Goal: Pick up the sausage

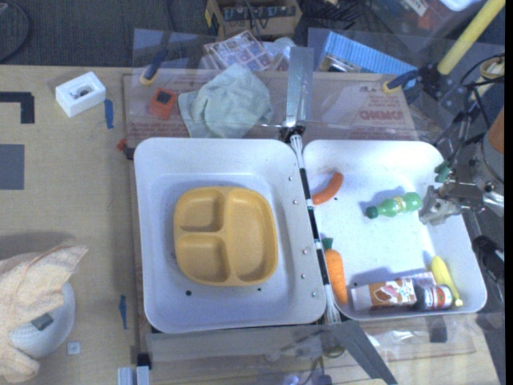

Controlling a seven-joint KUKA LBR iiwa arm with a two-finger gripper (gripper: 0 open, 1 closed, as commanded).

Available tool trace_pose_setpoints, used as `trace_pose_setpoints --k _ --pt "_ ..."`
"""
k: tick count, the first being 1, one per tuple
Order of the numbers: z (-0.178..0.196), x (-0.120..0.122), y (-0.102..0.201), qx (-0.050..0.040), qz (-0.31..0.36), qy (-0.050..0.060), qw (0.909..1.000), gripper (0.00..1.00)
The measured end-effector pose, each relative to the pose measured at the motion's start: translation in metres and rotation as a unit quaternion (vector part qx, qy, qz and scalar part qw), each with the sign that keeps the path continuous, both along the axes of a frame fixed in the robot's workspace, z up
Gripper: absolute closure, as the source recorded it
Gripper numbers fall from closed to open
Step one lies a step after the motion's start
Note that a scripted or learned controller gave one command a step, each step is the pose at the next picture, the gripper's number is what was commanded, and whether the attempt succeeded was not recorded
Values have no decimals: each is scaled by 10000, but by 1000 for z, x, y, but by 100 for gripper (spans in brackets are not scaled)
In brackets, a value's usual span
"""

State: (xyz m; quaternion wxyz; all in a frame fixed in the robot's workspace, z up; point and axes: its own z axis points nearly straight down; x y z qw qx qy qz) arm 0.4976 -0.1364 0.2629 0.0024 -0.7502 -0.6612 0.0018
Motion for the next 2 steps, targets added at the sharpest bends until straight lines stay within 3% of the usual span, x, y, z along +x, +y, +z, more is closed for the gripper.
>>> trace_pose_setpoints --k 1,2 --pt "-33 -19 -2 4 386 -3 9993 100" --pt "-19 -18 14 -6 1149 -26 9934 100"
